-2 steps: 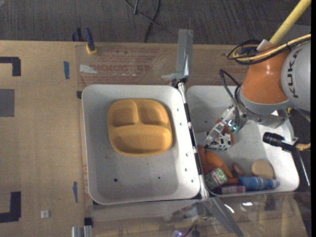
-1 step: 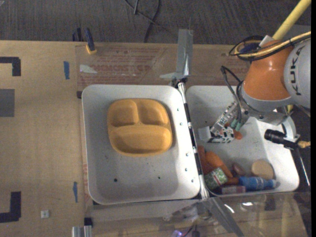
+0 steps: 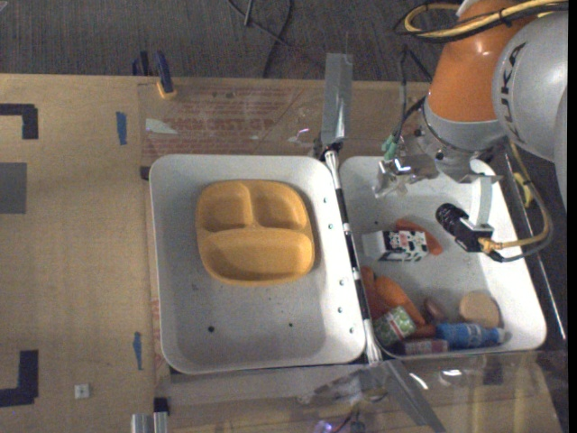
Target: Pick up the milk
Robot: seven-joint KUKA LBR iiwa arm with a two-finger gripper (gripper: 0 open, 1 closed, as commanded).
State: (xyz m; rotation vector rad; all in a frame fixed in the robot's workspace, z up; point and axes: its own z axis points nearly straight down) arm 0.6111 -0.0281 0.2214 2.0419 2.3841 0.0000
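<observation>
Milk carton (image 3: 403,243) left lying on its side, mid right bin (image 3: 532,318).
Gripper (image 3: 397,171) is held above and apart from it (finger state cannot be told), presumably staged for descent.

The arm (image 3: 505,70) comes in from the right, 1 big grey link up top with the orange band bulging just below it. It bends down toward the wrist, which hangs over the upper part of the right bin. The gripper (image 3: 397,171) sits at the wrist's lower left end, pointing down and a bit left. Yellow and black cables loop around the wrist.
</observation>
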